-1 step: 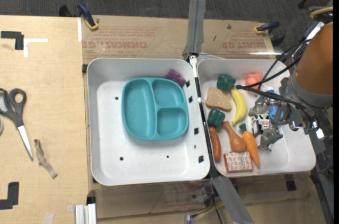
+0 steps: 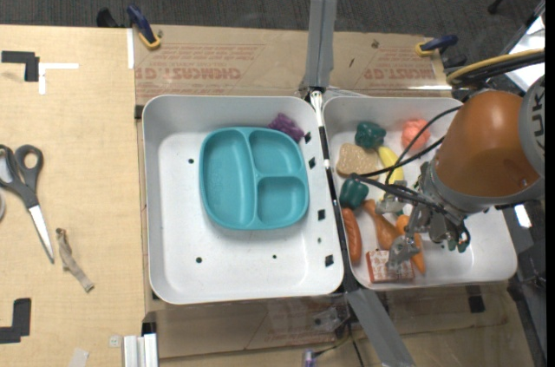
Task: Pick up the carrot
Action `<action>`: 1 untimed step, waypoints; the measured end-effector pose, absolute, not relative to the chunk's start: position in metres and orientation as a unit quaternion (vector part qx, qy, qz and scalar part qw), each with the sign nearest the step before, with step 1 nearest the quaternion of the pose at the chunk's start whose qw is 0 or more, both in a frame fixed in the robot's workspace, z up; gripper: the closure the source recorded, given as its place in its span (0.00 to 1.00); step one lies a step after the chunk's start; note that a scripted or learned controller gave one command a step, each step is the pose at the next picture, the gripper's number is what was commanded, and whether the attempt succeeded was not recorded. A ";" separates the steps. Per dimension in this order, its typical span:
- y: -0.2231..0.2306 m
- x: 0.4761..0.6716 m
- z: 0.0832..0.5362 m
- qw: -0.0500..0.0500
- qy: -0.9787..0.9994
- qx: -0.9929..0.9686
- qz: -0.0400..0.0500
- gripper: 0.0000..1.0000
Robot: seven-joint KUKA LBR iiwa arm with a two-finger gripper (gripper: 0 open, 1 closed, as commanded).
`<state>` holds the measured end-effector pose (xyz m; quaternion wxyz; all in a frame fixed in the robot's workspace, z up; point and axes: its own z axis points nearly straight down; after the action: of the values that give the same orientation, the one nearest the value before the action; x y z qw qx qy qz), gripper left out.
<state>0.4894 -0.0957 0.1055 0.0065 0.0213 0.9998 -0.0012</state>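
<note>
Packaging first: a small red-and-white packet point(image 2: 386, 265) is lying at the near wall of the right bin point(image 2: 486, 257). The gripper point(image 2: 404, 251) is hanging directly over the packet's far edge, pointing down into the bin. Whether it is grasping anything cannot be told from this angle, as its metal parts and the black cables are blurring together with the items beneath.

The carrot point(image 2: 380, 225) is lying on the right bin's floor just left of the gripper, slanting from far-left to near-right, with its near end running in under the gripper body. A red sausage-shaped item point(image 2: 351, 235) is lying parallel to the left wall, beside the carrot, and a dark green piece point(image 2: 353, 192) is sitting at its far end.

The arm point(image 2: 486, 150) is reaching in from the right, its orange band bulging over the bin's right half and its wrist bending down and leftward toward the gripper.

Farther back, a slice of bread point(image 2: 354, 159), a yellow item point(image 2: 392, 166), another dark green item point(image 2: 369, 134) and a pink item point(image 2: 416, 131) are resting.

In the left bin point(image 2: 173, 209) a teal divided plate point(image 2: 256, 177) is sitting centrally, with a purple item point(image 2: 286, 127) at its far edge.

Scissors point(image 2: 26, 192) are lying on the bench well to the left.
</note>
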 end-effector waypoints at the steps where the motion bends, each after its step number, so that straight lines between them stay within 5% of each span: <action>1: -0.096 0.488 0.101 0.013 1.000 0.017 -0.002 0.00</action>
<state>0.4881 -0.0957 0.1009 0.0127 0.0172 0.9998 -0.0020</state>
